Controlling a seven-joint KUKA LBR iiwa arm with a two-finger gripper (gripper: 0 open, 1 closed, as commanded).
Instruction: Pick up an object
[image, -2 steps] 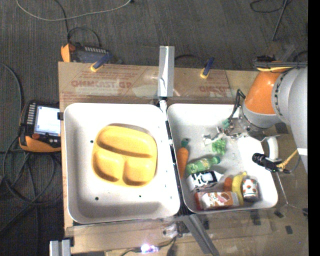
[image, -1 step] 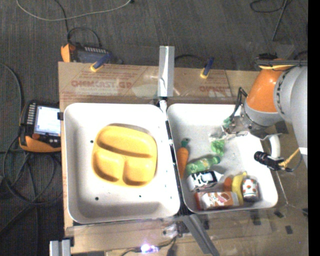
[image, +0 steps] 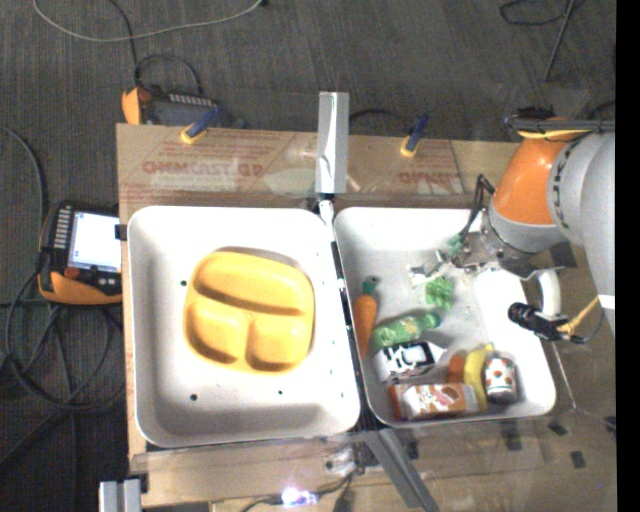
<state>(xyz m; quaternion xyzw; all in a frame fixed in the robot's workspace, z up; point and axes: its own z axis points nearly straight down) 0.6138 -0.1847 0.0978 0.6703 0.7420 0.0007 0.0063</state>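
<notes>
Yellow tray (image: 250, 308), orange carrot (image: 365, 318) (green top), white bins (image: 160, 400).

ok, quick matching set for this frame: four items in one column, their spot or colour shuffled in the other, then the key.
Items:
1. yellow tray
2. carrot
3. red-and-white can
4. gripper

Descriptions:
A. right bin's near right corner
B. left bin
C. over the far part of the right bin
D. along the right bin's left wall

Pairs: 1-B, 2-D, 3-A, 4-C
</notes>
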